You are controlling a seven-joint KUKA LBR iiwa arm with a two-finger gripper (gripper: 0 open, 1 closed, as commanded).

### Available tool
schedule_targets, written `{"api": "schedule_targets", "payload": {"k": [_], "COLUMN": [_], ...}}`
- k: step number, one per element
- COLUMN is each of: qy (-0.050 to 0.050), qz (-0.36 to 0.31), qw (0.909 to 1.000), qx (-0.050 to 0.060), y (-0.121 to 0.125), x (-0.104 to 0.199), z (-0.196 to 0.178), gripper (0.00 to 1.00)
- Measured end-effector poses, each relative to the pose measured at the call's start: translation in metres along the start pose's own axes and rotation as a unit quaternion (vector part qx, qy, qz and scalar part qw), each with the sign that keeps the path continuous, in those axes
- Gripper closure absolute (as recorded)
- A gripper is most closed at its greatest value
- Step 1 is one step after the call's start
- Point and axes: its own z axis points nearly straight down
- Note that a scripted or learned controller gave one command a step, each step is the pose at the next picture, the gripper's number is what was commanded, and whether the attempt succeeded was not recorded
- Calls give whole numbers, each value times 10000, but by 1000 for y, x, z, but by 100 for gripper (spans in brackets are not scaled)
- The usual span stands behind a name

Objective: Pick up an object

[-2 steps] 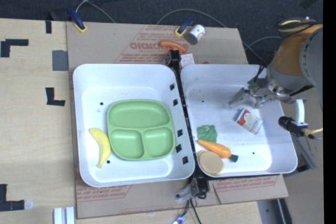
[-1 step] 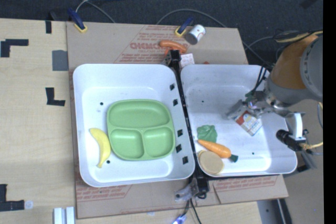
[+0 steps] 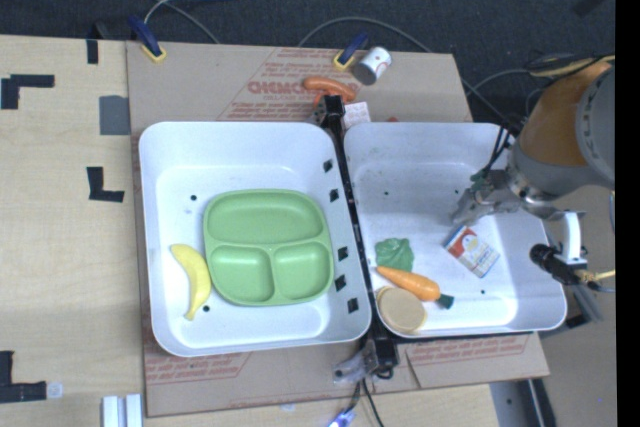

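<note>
At right bin (image 3: 500,140) right side: gripper (image 3: 478,205), finger state can't tell, just above small packet (image 3: 471,250); carrot (image 3: 409,283), green item (image 3: 394,252), round lid (image 3: 402,311) nr front-left corner.

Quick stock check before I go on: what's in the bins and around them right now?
Left bin: one, white, left half of bench.
Tray: one, green, three compartments, middle of left bin.
Banana: one, yellow, left bin, left of the tray.
Right bin: one, white, beside the left bin.
Leafy toy: one, green, right bin near the divider.
Carrot: one, orange, right bin, below the leafy toy.
Round disc: one, tan, front-left corner of right bin.
Packet: one, white with red and blue, right bin, right of centre.
Clamps: two, blue and yellow, on the cardboard's far edge.
Arm: one, grey with orange band, from the right.
Gripper: one, dark, over the right bin just above the packet.
</note>
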Motion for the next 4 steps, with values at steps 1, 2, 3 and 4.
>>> {"api": "schedule_targets", "payload": {"k": [1,2,3,4], "qy": [0,16,37,27], "qz": [-2,-2,-18,5], "qw": [10000,10000,10000,10000], "qx": [1,7,5,27], "y": [0,-42,-4,-92], "x": [0,-4,103,102], "z": [0,10,10,10], "gripper": [0,0,0,0]}}
